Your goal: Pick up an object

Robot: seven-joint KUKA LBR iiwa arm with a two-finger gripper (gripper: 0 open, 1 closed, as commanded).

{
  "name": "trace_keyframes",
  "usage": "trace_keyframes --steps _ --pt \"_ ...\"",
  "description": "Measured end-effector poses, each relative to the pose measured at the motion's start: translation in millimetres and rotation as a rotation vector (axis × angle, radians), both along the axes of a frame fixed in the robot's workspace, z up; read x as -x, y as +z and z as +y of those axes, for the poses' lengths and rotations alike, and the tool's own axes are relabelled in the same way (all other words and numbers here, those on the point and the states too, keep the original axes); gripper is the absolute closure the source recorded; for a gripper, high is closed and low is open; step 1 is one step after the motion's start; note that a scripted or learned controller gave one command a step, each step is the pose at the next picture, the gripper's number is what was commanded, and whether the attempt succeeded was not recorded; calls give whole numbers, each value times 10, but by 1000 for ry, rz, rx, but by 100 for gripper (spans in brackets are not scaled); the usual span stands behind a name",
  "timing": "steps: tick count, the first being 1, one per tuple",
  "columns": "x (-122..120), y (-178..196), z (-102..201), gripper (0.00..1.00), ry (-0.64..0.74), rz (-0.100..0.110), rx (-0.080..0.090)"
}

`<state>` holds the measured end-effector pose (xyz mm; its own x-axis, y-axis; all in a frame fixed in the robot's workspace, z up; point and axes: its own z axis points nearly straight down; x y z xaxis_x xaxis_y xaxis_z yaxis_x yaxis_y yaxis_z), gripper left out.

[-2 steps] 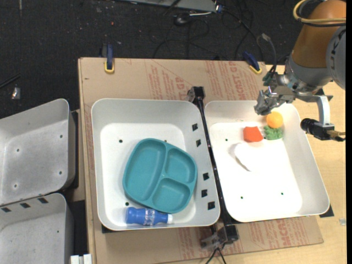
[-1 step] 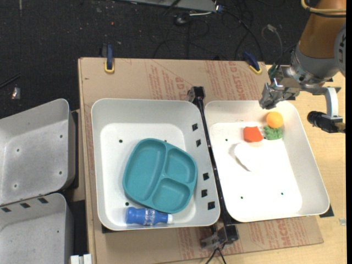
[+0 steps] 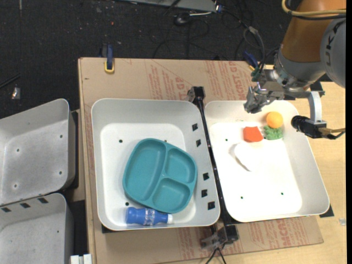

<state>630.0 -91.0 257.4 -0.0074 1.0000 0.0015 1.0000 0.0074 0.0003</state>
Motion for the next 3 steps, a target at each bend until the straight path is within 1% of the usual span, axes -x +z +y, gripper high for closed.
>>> trace_keyframes --steps 1,2,3 --pt "139 -137 490 100 0 2 0" --pt "379 -254 943 100 -1 4 0" --pt "657 -220 1411 100 0 3 0"
